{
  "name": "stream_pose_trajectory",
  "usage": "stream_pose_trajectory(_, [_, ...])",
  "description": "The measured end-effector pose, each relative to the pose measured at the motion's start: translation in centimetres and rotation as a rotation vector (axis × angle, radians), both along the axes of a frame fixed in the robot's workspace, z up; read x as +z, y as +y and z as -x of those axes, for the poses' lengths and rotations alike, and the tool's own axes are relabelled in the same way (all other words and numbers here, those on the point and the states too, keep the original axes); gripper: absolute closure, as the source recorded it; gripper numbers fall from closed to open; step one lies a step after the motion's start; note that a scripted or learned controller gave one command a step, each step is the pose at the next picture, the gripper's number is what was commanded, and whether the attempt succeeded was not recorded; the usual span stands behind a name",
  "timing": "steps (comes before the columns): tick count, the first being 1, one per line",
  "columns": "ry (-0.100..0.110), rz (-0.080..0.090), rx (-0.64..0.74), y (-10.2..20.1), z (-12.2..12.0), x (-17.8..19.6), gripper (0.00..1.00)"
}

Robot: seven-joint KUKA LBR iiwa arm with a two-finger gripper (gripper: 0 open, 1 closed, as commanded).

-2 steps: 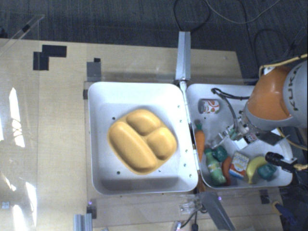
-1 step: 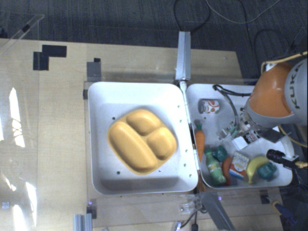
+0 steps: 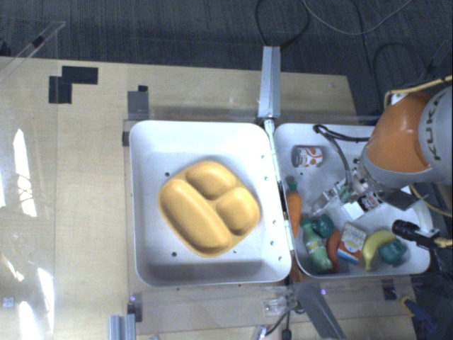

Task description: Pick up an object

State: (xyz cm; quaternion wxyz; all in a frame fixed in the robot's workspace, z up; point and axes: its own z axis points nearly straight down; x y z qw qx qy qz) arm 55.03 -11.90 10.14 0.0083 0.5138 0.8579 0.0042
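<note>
At the near edge, metal brackets [image 3: 283, 307] stick out from under the two bins, resting on a pale wooden desk [image 3: 78, 211] that shows bright glare patches on its left side. The left bin [image 3: 145, 261] is a shallow white tray holding one large yellow divided dish [image 3: 209, 206] with three hollows, lying a little tilted near the middle. Just beside it, the right bin [image 3: 417, 261] is crowded along its near wall: a green item [image 3: 317, 250], a red piece [image 3: 333, 245], a small carton [image 3: 351, 243] with orange and blue printing too small to read, a yellow banana [image 3: 376, 246] and a teal lump [image 3: 393, 252]. An orange carrot [image 3: 294, 211] lies along the bin's left wall.

Above that cluster hangs the pincer [image 3: 333, 197], near the carrot and the green item; whether its fingers are apart or together cannot be told, and nothing is seen held between them. Behind it rises the arm's orange band [image 3: 400, 137], with letters on the grey housing cut off at the frame edge. Farther back in the right bin lies a small white can [image 3: 308, 156] with a red and orange label, unreadable.

A metal post [image 3: 270, 83] stands between the bins' far corners. Black tape marks [image 3: 71, 80] sit on the desk's far left. Beyond the desk is dark carpet [image 3: 177, 13] crossed by looping black cables [image 3: 340, 9].
</note>
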Motion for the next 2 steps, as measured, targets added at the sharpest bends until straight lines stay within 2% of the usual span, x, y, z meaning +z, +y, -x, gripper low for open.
stream_pose_trajectory(1, [0.009,0.002,0.065,-6.0,-5.1,3.6,0.00])
stream_pose_trajectory(2, [0.012,0.001,0.037,-8.7,-0.6,0.3,0.00])
